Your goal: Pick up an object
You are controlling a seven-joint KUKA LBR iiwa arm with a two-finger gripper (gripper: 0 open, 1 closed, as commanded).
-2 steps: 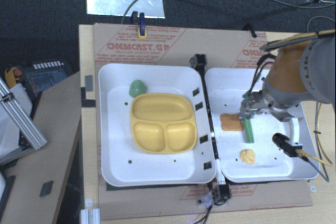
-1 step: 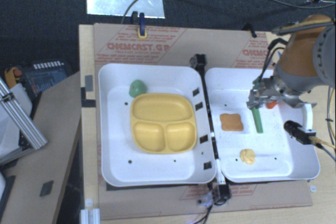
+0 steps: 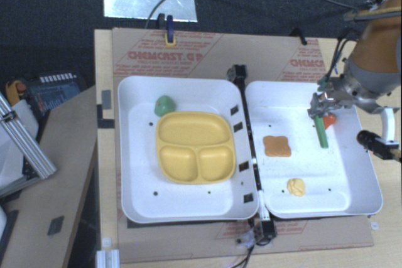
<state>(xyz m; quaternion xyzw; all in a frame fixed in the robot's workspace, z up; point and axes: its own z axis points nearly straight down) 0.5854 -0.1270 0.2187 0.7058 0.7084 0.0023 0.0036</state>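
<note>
My gripper (image 3: 321, 110) hangs over the upper right part of the right bin (image 3: 352, 198). Right at its tip is a toy with an orange end and a green stem (image 3: 322, 134); the stem points toward the front of the bin. The gripper covers the toy's top end, and I cannot see whether the toy is held or lying on the bin floor. A flat brown piece (image 3: 277, 146) lies in the middle of the right bin. A small yellow lump (image 3: 296, 186) sits nearer the front.
The left bin (image 3: 135, 198) holds a yellow divided tray (image 3: 193, 146) and a green ball (image 3: 165, 105) behind it. A black hinge strip (image 3: 246, 135) runs between the bins. The arm's grey and orange body (image 3: 377, 53) stands over the right bin's far right edge.
</note>
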